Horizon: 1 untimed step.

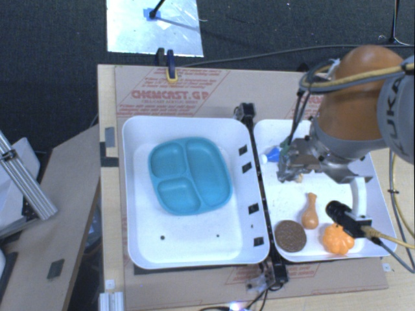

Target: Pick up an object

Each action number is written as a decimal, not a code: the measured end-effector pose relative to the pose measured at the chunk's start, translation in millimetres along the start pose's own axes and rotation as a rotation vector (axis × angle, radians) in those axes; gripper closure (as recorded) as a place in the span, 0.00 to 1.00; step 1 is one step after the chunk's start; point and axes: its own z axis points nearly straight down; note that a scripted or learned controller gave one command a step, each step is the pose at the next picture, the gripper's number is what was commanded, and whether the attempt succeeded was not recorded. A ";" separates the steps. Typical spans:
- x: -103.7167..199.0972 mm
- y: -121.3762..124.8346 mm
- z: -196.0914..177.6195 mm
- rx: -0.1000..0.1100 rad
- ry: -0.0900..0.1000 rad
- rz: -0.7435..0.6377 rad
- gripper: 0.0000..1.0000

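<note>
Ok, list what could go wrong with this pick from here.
1. The gripper sits low in the right bin, close to the wall between the bins, and may bump it.
2. The small blue object lies beside the gripper, so it may get pushed aside rather than grasped.

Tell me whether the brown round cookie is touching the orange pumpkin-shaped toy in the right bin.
Apart. The camera view shows bare white bin floor between the brown cookie and the orange toy, both near the right bin's front edge.
</note>
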 end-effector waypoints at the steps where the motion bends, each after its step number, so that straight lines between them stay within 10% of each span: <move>1: 57.5 7.0 17.9 0.002 -0.001 0.002 1.00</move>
